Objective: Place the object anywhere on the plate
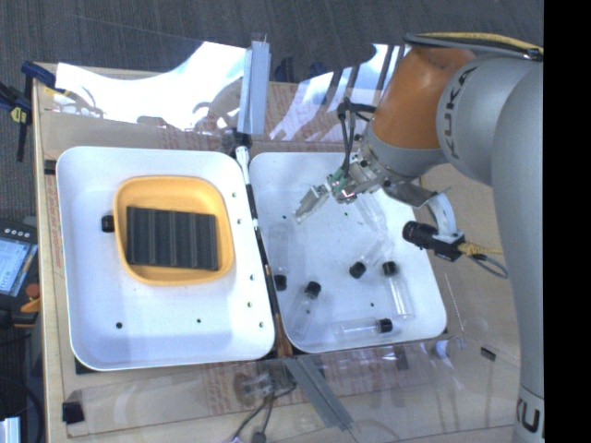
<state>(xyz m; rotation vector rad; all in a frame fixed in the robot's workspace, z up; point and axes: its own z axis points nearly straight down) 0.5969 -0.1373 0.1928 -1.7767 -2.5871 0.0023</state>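
A yellow plate (pixel 171 194) with a dark ridged insert (pixel 173 238) lies in the left bin (pixel 83 321). Several clear tubes with black caps are scattered across the right bin (pixel 420 326): one cap (pixel 356 269) near the middle, another (pixel 389 268) to its right, and a tube (pixel 367 326) lying flat by the front wall. My gripper (pixel 312 202) hangs over the upper middle of the right bin, pointing down and to the left, above and apart from the tubes. I see nothing held in it.
A small black piece (pixel 108 222) lies in the left bin just left of the plate. Two more capped tubes (pixel 281 282) (pixel 312 290) stand near the right bin's left wall. A metal post (pixel 255 86) rises behind the divide between the bins.
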